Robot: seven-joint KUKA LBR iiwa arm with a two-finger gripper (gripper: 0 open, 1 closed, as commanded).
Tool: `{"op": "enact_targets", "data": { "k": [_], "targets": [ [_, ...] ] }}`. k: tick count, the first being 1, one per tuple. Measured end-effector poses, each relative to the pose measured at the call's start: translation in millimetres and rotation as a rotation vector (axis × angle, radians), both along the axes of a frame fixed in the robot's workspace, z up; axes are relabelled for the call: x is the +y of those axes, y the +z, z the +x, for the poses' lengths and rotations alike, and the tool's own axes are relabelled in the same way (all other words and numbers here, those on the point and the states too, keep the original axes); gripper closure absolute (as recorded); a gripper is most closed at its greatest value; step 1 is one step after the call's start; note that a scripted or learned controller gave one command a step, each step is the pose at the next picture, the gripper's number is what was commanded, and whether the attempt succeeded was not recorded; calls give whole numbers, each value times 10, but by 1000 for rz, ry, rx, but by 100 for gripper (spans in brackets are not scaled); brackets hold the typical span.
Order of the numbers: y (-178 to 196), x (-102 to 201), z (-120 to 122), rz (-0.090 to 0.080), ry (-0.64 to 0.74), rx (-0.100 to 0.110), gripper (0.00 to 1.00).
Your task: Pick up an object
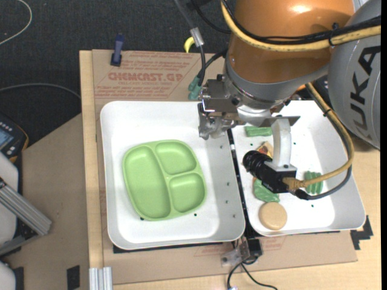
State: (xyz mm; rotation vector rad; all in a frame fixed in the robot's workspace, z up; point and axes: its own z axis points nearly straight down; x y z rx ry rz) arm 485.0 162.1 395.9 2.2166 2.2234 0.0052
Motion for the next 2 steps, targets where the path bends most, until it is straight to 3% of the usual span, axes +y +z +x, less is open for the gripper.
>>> {"op": "enact_targets", "data": {
  "k": [1,2],
  "targets": [
    [-1452,606,-82,-4,2,16,100],
    [1164,622,17,9,-1,-16,100]
  ]
}}
